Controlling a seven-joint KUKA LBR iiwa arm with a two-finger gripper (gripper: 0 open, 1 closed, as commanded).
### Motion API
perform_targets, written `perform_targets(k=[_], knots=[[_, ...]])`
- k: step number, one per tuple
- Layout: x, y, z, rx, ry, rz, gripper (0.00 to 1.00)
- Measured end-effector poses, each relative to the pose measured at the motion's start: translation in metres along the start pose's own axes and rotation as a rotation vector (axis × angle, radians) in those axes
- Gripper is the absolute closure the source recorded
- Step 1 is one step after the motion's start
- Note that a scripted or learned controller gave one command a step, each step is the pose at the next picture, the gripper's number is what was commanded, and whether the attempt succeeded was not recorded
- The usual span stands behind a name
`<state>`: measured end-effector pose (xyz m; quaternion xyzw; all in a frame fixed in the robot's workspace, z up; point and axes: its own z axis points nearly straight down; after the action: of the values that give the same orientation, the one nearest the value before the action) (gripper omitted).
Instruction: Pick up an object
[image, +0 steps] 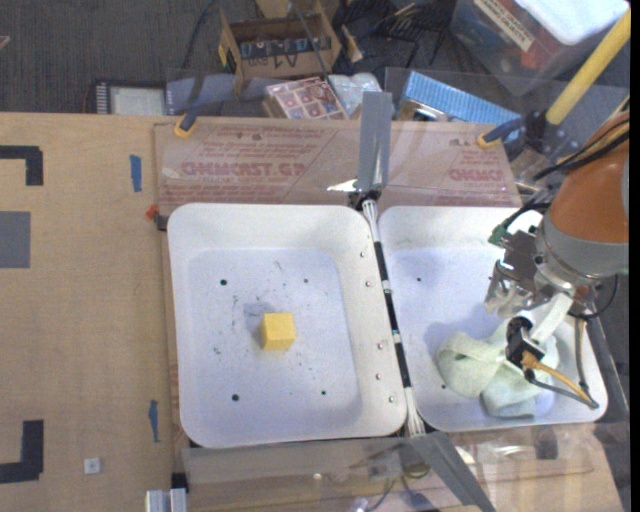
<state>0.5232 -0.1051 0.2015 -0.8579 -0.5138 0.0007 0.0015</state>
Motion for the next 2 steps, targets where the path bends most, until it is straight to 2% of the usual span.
perform_targets(k=[1, 2], knots=[[0.045, 0.02, 0.002, -0.004, 0.0, 0.117, 1.0], [0.062, -0.015, 0.017, 0.001, -0.001, 0.347, 1.0]])
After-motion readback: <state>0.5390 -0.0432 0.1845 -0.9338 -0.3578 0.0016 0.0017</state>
